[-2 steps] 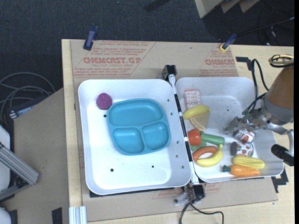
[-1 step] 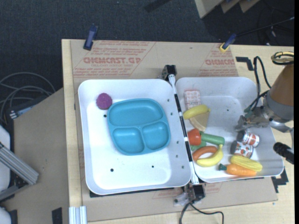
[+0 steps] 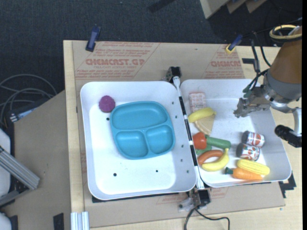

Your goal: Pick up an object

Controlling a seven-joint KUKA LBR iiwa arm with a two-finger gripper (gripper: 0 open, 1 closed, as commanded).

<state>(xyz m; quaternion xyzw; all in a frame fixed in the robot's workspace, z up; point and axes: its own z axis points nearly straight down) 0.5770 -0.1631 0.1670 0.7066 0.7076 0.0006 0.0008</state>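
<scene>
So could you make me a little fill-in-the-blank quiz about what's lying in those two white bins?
1. The blue divided tray lies in the ____ bin as the camera sees it.
2. The small ball beside that tray is ____ in colour.
3. The hand hovers over the ____ bin.
4. Two small ____ lie just above the toy corn cob.

Missing words: left; purple; right; cans

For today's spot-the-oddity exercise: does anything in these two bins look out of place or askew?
The blue three-compartment plastic tray lies skewed in the left white bin, and a purple ball sits loose beside its corner. All the other toy food is crowded into the right white bin.
</scene>
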